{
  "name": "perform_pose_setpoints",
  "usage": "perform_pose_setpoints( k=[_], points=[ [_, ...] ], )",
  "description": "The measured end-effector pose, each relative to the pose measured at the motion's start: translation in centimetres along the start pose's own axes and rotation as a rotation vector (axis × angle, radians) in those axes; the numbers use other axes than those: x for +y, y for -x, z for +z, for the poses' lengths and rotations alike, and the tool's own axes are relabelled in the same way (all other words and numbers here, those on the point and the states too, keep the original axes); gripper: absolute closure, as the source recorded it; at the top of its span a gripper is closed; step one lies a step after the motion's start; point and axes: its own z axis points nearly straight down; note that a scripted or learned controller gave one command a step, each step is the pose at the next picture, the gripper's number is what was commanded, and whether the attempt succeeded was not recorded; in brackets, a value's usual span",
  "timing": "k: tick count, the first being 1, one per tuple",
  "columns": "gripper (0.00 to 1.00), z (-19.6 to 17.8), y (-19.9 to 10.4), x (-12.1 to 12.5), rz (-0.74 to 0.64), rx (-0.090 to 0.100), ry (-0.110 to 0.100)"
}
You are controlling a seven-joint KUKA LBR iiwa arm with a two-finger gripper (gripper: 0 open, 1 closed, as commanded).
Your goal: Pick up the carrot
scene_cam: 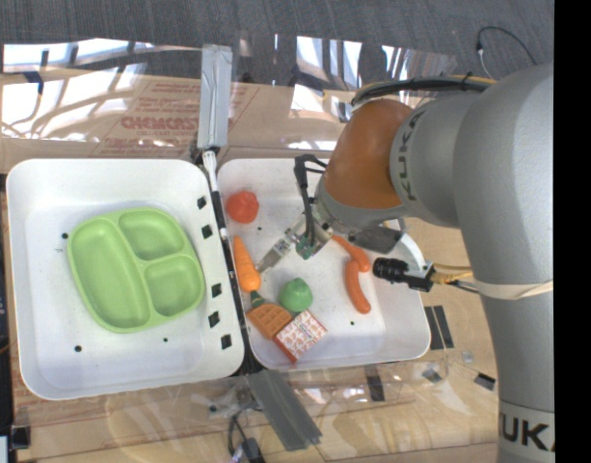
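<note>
1. Reference landmark: the carrot (246, 264). It lies in the right bin (391, 331), flat on the floor against the bin's left wall. Its length runs along that wall.

2. Items nearer the camera than the carrot, all in the right bin:
- A small patterned box (301, 334) is nearest, to the right of the carrot and close to the front wall.
- An orange waffle-like square (268, 317) lies just nearer than the carrot's lower end and touches the patterned box.
- A green round item (297, 295) sits to the right of the carrot, just beyond the box.
- An orange sausage-shaped item (359, 289) lies well to the right of the carrot.

3. Level with the carrot:
- The gripper (287, 251) hangs just to the right of the carrot's upper half, low over the bin floor. It is not seen gripping the carrot. How wide the gripper stands cannot be told.
- The left bin (44, 355) lies to the left of the carrot, across the dividing walls. It holds a green divided plate (112, 278).

4. Beyond the carrot:
- An orange-red round item (242, 206) lies just past the carrot's far end, near the same wall.
- The arm (469, 162) with its orange band (367, 157) rises to the right of and beyond the carrot.
</note>
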Motion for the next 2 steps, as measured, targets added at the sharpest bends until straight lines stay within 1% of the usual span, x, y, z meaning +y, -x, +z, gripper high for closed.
perform_pose_setpoints(
  k=[1,2],
  points=[
    [0.0,0.0,-0.4,-0.2,-0.2,0.001,-0.002],
    [0.0,0.0,-3.0,-3.1,-0.319,0.0,-0.001]
  ],
)
